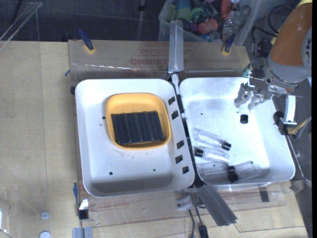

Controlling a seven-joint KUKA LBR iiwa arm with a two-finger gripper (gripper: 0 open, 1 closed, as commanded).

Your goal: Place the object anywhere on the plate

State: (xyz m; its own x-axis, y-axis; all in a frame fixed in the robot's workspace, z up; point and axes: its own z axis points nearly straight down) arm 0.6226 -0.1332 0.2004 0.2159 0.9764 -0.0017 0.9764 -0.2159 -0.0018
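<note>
Plate (113,108): left bin, bears dark tray (137,127). Tubes (212,141): right bin (277,167), near. Gripper (249,99): far right; finger state cannot be told. Risk: clear tubes likely slip.

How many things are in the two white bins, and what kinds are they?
Yellow square plate: 1
Dark ribbed rectangular block on the plate: 1
Clear plastic tubes with black caps: 3
Small loose black cap: 1
Total: 6
</note>
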